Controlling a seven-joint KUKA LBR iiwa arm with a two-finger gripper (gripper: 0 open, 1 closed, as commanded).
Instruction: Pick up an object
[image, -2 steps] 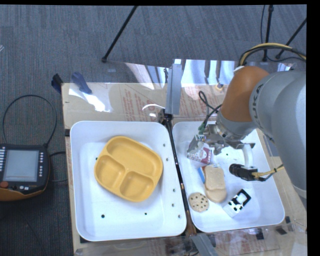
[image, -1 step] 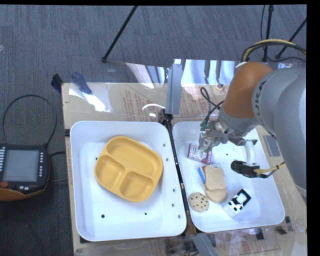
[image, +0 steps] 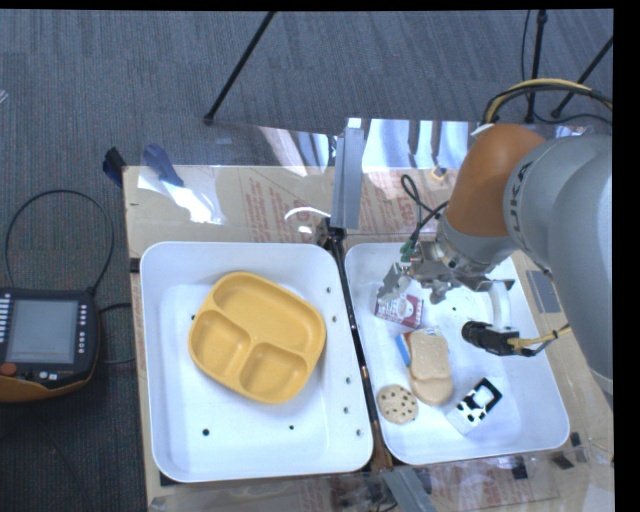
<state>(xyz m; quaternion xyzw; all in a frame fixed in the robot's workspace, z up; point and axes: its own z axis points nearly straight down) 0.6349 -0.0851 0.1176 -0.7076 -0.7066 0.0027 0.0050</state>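
One small carton lies just below your fingers, whose spread you cannot tell from here; judge it light, crushable and slick, so pinch its flat sides gently.

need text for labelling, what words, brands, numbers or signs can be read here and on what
"KUKA", partly seen, running down the grey arm.
Red print on the cardboard sheet behind the bins: too blurred to read.
Small carton under the pincer: print too small to read.
Black-and-white patterned block: a marker pattern, no letters.
Pendant screen: unreadable.
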